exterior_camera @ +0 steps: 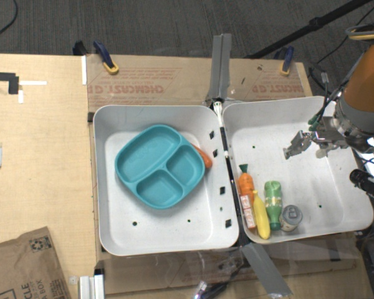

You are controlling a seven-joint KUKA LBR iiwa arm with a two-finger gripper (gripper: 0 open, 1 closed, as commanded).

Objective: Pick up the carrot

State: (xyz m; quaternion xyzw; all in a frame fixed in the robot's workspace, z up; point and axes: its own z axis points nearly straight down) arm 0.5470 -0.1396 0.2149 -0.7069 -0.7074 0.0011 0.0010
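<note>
Hand [297, 146] empty, reaching leftward

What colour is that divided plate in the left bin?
Teal blue all over, with three compartments. The plate shows best in the overhead camera view.

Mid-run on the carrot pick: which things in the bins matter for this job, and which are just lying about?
For the job:
carrot, left edge of the right bin
gripper, above that bin, apart from the carrot

Lying about:
yellow corn cob
green bottle
grey can
teal divided plate in the left bin
orange item beside the plate
</note>
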